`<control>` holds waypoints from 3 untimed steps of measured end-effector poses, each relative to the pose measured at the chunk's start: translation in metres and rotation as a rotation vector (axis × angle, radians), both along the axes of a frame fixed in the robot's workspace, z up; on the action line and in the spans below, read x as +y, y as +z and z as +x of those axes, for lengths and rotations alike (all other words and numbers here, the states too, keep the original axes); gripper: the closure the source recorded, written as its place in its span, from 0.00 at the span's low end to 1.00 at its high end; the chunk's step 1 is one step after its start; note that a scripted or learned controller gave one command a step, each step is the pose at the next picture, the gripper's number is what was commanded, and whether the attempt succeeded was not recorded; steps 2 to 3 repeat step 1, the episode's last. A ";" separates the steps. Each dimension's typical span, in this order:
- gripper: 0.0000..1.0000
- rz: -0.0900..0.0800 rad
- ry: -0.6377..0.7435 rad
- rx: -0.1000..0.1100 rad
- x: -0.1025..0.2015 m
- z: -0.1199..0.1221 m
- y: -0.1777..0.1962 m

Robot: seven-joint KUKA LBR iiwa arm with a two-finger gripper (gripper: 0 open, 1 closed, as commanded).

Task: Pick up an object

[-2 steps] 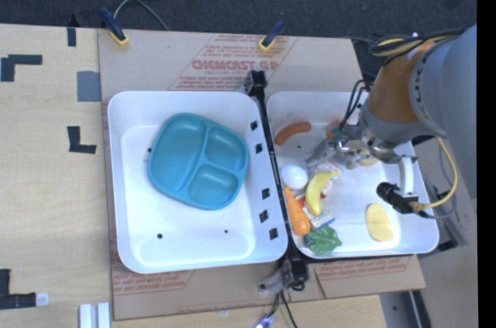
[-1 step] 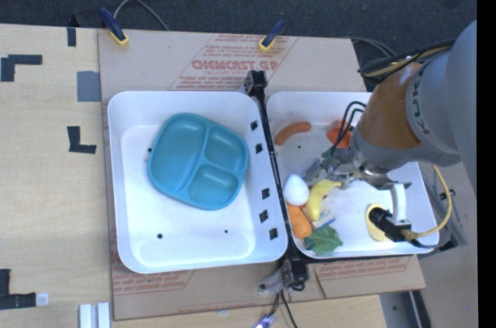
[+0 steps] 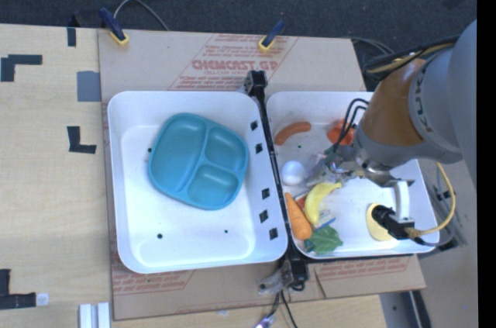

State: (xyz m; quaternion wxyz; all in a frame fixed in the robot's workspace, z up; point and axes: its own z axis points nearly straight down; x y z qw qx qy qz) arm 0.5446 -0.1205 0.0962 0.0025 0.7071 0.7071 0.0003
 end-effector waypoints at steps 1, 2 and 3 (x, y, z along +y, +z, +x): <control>1.00 0.004 0.002 0.005 0.073 -0.024 0.088; 1.00 0.004 0.002 0.005 0.073 -0.024 0.088; 1.00 0.004 0.002 0.005 0.073 -0.024 0.088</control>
